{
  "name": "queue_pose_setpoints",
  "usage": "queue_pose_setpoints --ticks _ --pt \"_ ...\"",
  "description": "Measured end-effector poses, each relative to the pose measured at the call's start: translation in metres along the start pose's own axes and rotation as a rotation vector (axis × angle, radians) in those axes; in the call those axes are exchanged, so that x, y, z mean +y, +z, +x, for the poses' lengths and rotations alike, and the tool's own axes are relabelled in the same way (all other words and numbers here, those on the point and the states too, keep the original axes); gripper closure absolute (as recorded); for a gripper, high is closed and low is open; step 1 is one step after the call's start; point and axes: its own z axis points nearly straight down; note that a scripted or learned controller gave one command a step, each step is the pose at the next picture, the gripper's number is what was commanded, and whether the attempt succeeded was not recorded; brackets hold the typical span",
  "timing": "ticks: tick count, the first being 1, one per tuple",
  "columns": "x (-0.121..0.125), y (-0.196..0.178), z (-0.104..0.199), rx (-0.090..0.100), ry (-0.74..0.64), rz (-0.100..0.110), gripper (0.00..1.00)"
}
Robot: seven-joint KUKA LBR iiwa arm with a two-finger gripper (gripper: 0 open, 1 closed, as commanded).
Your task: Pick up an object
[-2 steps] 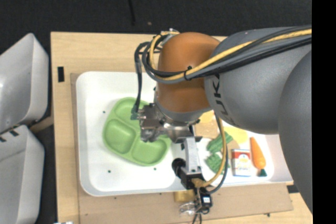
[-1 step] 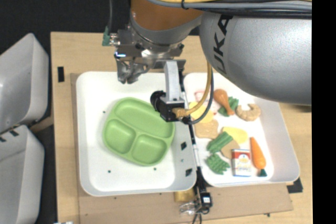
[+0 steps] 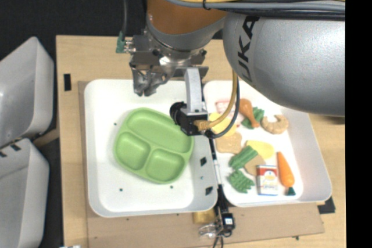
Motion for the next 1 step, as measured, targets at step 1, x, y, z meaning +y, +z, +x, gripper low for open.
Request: queue_pose_setpoints --ticks 1 --pt "-0.0389 0.0412 -0.0006 -0.002 0.002 0.003 1.0"
